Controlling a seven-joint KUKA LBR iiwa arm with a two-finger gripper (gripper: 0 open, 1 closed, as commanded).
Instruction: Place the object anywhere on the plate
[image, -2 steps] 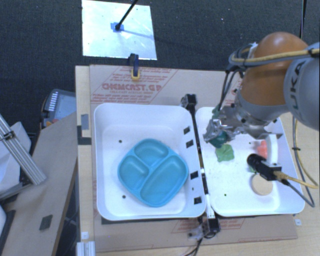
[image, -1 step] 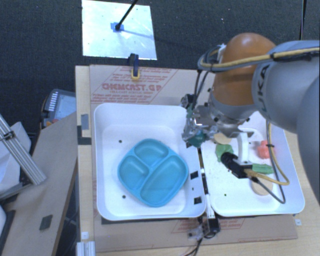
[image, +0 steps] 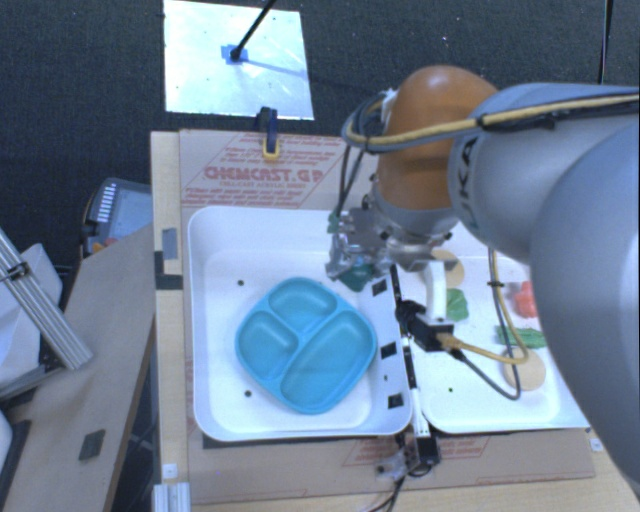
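A blue three-compartment plate (image: 305, 345) lies in the left white bin (image: 215, 300). My gripper (image: 350, 268) hangs above the plate's far right edge, close to the divider between the bins. It is shut on a small dark green object (image: 354, 279), which shows between and just below the fingertips. The object is lifted, over the gap between the plate's rim and the bin's right wall. The wrist and the orange band hide most of the fingers from above.
The right bin (image: 480, 415) holds several loose items: a green piece (image: 456, 303), a red one (image: 524, 297), a flat green one (image: 527, 339) and a tan disc (image: 530, 371). Cables loop from the wrist over that bin. The arm's grey body covers the right side.
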